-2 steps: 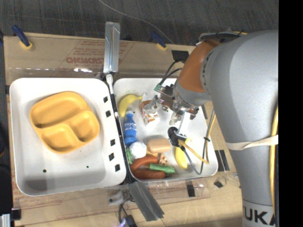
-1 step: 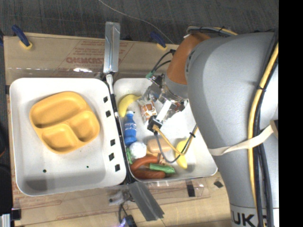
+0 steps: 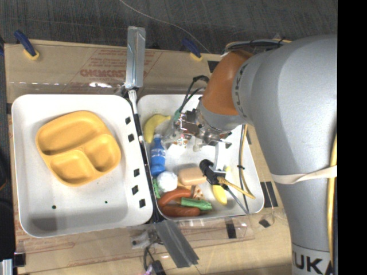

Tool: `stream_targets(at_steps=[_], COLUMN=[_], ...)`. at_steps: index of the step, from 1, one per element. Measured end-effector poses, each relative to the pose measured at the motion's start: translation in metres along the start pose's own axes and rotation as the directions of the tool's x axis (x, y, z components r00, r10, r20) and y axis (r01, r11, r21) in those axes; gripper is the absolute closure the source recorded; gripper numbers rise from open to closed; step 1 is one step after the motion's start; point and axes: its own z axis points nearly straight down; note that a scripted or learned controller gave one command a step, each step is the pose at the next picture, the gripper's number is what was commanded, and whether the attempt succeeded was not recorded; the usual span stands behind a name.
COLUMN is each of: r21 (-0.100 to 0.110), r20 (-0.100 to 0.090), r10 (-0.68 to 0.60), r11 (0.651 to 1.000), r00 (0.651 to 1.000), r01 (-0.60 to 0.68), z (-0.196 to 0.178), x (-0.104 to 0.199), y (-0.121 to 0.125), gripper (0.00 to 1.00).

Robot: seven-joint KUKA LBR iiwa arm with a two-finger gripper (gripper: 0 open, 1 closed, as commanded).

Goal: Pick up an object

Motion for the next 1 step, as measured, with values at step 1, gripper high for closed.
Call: stream_targets(at_steps=[1], r21=[-0.008], r20=[0.003], r10=[-0.202], r11=[0.979], r00=[0.979], r01=[0.202], z=[0.0158], x=[-0.0014], y=[-0.0178], gripper=[0.0])
